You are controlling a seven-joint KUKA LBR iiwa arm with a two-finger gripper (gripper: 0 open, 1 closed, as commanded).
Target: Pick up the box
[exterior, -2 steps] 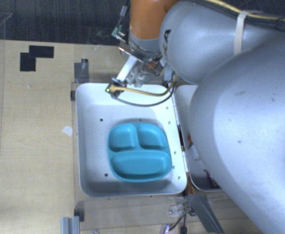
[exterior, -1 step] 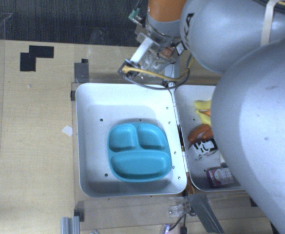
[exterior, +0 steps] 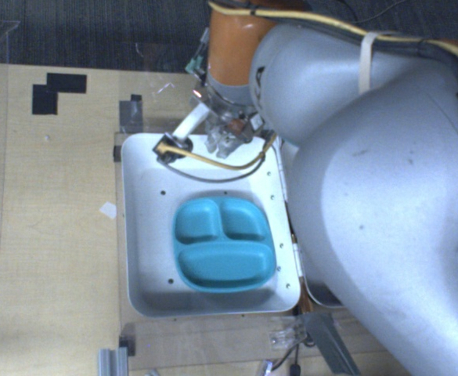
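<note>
A blue plastic container with three compartments [exterior: 225,243] lies flat in the near half of the left white bin [exterior: 138,233]. My gripper [exterior: 227,137] hangs over the bin's far edge, below the orange band of the wrist [exterior: 240,41]. It is well beyond the blue container and apart from it. A yellow and black cable [exterior: 210,162] loops from the wrist down over the bin's far floor. The arm's grey body covers the right side of the view.
A small part of the right bin's near rim [exterior: 322,298] peeks out under the arm. The tan bench [exterior: 48,210] stretches to the left, with black marks [exterior: 56,91] at its far edge. A metal bracket [exterior: 133,114] stands at the left bin's far left corner.
</note>
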